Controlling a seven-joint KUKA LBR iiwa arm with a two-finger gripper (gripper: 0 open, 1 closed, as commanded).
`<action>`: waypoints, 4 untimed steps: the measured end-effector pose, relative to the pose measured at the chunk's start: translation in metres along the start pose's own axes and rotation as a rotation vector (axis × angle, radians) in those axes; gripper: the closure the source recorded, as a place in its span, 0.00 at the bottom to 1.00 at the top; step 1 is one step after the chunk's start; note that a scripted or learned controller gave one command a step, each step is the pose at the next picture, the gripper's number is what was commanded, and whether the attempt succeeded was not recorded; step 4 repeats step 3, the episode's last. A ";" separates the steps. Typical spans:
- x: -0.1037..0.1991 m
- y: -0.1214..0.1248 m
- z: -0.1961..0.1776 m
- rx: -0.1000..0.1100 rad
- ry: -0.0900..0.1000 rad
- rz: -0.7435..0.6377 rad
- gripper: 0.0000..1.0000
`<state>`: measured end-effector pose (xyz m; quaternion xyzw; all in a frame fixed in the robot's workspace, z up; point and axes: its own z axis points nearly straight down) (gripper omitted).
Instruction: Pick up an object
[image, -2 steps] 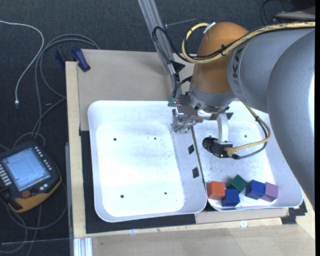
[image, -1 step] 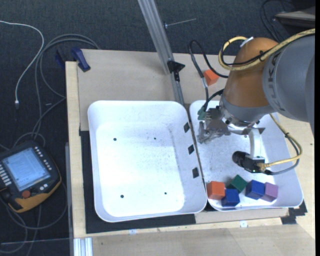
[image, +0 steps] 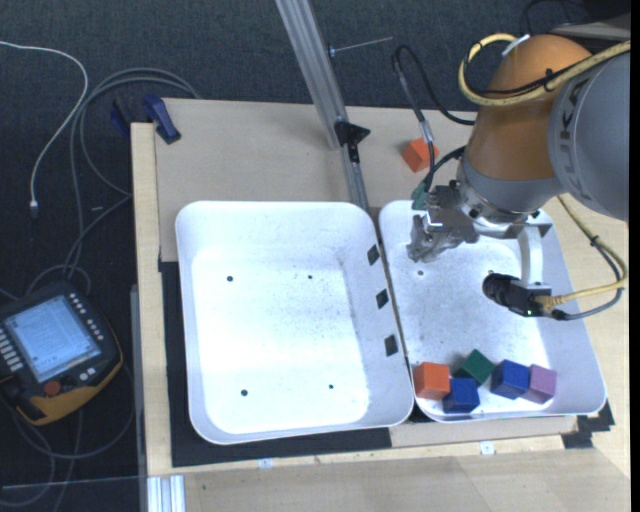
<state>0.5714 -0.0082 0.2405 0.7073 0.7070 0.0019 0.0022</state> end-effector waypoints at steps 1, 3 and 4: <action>0.044 -0.085 0.040 0.017 0.004 -0.004 1.00; -0.014 -0.031 -0.069 -0.007 -0.002 0.003 1.00; -0.014 -0.031 -0.069 -0.007 -0.002 0.003 1.00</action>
